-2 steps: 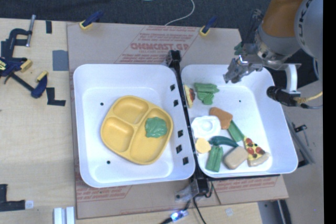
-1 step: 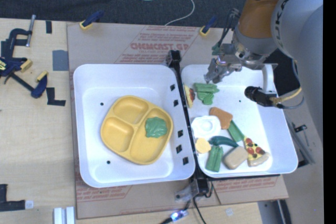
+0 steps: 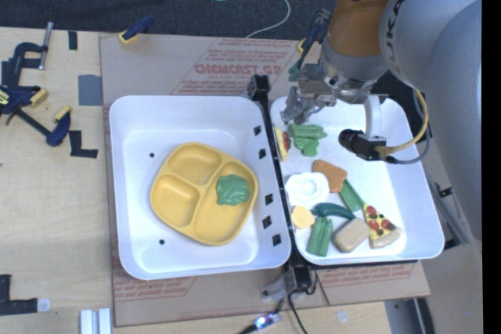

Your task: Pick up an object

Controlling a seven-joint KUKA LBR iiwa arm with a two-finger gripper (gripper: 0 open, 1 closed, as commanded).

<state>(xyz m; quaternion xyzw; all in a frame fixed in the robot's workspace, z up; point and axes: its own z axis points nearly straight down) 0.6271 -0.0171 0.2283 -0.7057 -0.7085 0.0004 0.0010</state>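
while pincer [image 3: 301, 115] hovers, wood bench [image 3: 47, 199] (w/ clamps [image 3: 27, 94]) bears cardboard [image 3: 227, 62].

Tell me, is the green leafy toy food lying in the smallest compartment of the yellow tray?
No, the green leafy piece lies in the large compartment on the right side of the yellow divided tray, inside the left bin.

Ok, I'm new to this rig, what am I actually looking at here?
One fixed camera looks down at a slant on a bench with two white bins. The grey arm with the orange band reaches in from the right; its tool hangs over the right bin, just above a green leafy toy. Whether it grips anything, I cannot tell. That bin holds toy foods: a fried egg, a pizza slice, green vegetables. The left bin holds a yellow divided plate with a green piece on it.
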